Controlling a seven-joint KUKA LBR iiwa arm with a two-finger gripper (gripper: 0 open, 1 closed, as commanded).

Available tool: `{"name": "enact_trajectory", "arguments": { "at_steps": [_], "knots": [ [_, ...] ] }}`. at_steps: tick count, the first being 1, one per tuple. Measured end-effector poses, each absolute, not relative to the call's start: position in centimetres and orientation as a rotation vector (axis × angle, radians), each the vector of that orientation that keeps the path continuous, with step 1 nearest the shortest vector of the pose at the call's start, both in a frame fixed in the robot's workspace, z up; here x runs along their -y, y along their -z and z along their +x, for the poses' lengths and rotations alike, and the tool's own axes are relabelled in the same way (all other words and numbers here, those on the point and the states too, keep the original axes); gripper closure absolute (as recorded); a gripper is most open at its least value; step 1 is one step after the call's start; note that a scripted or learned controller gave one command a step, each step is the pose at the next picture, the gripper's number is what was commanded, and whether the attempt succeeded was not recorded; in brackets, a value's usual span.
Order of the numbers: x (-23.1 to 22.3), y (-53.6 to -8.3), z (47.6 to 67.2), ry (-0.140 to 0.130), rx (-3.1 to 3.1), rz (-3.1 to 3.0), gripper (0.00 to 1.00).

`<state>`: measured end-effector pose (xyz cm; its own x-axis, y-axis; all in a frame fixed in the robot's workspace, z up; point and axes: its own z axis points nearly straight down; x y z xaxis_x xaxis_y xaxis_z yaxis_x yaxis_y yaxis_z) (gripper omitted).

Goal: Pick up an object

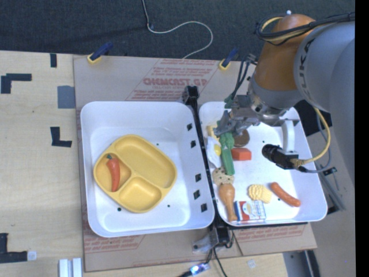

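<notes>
nearest the table's (pixel 34 172) front edge, a small red, white and blue carton (pixel 251 210) lies against the front wall of the right bin (pixel 288 214). just beside it, toward the bin's front left corner, lies a brown drumstick (pixel 227 196). a yellow corn piece (pixel 259 193) sits just behind the carton, and an orange sausage (pixel 285 194) lies slantwise near the bin's right edge.

along the right bin's left edge a long green vegetable (pixel 226 157) lies lengthwise, its far end right under the pincer (pixel 232 127). an orange-red block (pixel 241 153) touches its right side, and a round brown piece (pixel 241 137) sits just behind that block. a pale cracker-like piece (pixel 221 176) lies between the vegetable's near end and the drumstick.

the pincer hangs low over the far left part of the right bin, at the green vegetable's far end. whether it is open or closed, or has hold of the vegetable, cannot be told from this angle. the grey arm (pixel 282 56) with its orange band reaches in over the bin's far right corner.

the left bin (pixel 138 111) carries a yellow divided plate (pixel 144 160) near its middle, with a red chili pepper (pixel 113 171) lying in the plate's left compartment.
</notes>
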<state>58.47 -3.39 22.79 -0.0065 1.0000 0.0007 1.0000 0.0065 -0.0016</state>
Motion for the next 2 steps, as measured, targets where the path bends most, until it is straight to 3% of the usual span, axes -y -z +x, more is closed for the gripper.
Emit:
{"name": "enact_trajectory", "arguments": {
  "at_steps": [1, 2],
  "knots": [
    [-0.69, -21.87, 61.26, -0.001, 2.226, -2.216, 1.0],
    [0.16, -21.44, 61.2, -0.004, 2.221, -2.221, 1.0]
  ]
}}
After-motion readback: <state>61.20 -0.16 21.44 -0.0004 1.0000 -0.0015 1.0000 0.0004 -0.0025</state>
